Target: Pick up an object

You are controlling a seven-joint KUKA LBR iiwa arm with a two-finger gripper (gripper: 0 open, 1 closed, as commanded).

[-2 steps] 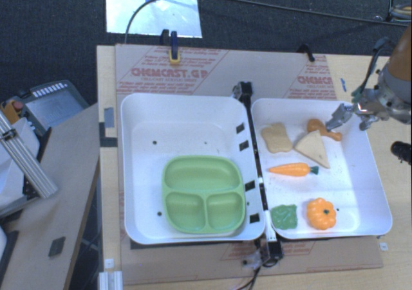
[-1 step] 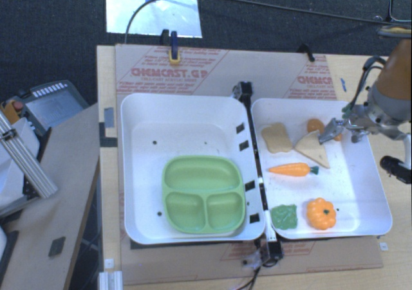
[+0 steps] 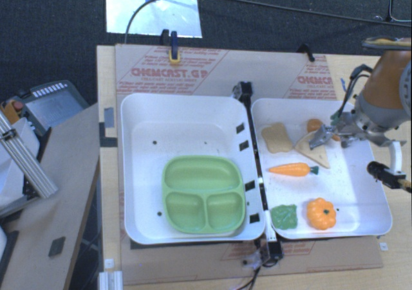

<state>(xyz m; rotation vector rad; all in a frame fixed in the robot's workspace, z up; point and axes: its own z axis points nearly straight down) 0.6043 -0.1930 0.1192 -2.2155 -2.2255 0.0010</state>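
Gripper [image 3: 324, 135] hovers right over the pale tan wedge-shaped toy slice [image 3: 313, 151], its long axis running down-right; grip state impossible to tell.

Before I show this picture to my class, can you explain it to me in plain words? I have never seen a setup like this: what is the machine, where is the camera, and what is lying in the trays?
The picture comes from one camera fixed above a bench, looking down at a slant. On the bench two shallow white bins sit side by side.

The left bin holds a green divided plate with three compartments.

The right bin holds toy food: a slice of bread, a pale wedge, a small orange piece, a carrot, a green leafy piece and an orange pumpkin.

The machine is a robot arm, grey with an orange band, reaching in from the right. Its gripper, a two-finger claw, is over the wedge. I cannot tell whether it holds anything.
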